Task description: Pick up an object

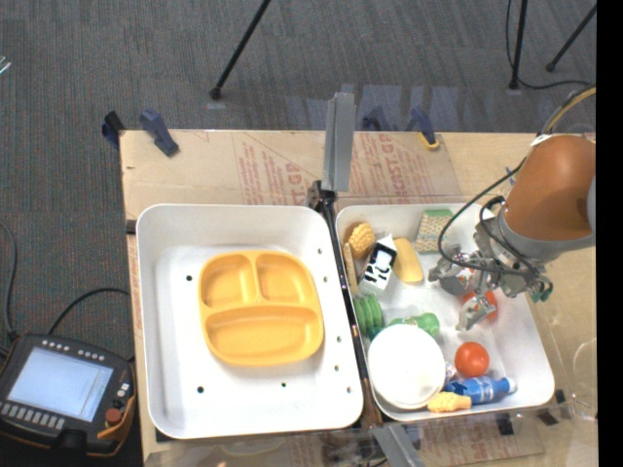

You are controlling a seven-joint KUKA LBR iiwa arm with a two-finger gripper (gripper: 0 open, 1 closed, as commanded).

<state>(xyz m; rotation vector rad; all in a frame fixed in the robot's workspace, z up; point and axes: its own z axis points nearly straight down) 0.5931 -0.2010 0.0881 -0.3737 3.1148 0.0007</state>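
Gripper [479, 303] seen low in right bin [541, 350], fingers pinched on small red-white object [484, 305]. Orange ball [472, 358] sat just below, white plate [406, 365] lower-left of it.

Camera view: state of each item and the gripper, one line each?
Yellow divided plastic plate: flat, upright, alone in left white bin.
Round white bowl: right white bin, near front edge.
Blue plastic bottle: lying on its side.
Red-orange ball: resting, untouched.
Yellow corn cob: lying by the divider.
Gripper: low over right bin, grasp unclear.
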